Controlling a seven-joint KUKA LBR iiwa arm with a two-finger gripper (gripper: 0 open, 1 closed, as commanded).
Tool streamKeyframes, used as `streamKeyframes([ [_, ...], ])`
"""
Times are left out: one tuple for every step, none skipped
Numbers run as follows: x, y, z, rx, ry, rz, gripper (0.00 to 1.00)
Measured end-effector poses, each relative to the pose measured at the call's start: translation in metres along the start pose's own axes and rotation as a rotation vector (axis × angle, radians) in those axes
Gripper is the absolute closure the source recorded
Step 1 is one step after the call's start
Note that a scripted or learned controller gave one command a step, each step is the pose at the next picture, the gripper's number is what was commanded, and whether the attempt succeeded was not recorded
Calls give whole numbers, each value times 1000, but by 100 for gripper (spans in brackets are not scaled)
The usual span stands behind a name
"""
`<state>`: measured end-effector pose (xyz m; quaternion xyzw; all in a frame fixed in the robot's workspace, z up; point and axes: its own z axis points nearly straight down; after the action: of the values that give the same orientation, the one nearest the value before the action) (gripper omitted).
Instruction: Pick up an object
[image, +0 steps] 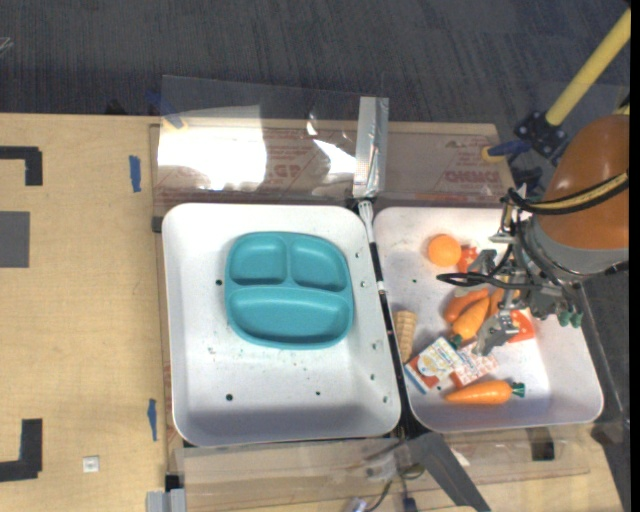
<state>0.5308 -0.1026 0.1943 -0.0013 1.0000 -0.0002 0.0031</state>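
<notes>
The right bin (570, 390) holds several small items. An orange ball (443, 249) lies at its back, and an orange carrot-like piece (467, 313) sits in the middle. A carrot with a green end (480, 392) rests near the front. A colourful packet (440, 362) and a waffle cone (405, 331) lie towards the left wall. My gripper (493, 320) hangs low over the middle of this bin. It is right beside the orange piece and a red item (516, 327). The wrist hides how it meets them.
The left bin (200, 390) carries a teal divided plate (290, 288). A clear plastic sheet and cardboard (300, 150) stand behind both bins. The arm's orange band (598, 180) and cables loom over the right bin's back right corner.
</notes>
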Motion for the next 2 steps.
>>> streamKeyframes([
  [-50,-13,104,1,-12,58,0],
  [-54,-11,91,3,-24,56,100],
])
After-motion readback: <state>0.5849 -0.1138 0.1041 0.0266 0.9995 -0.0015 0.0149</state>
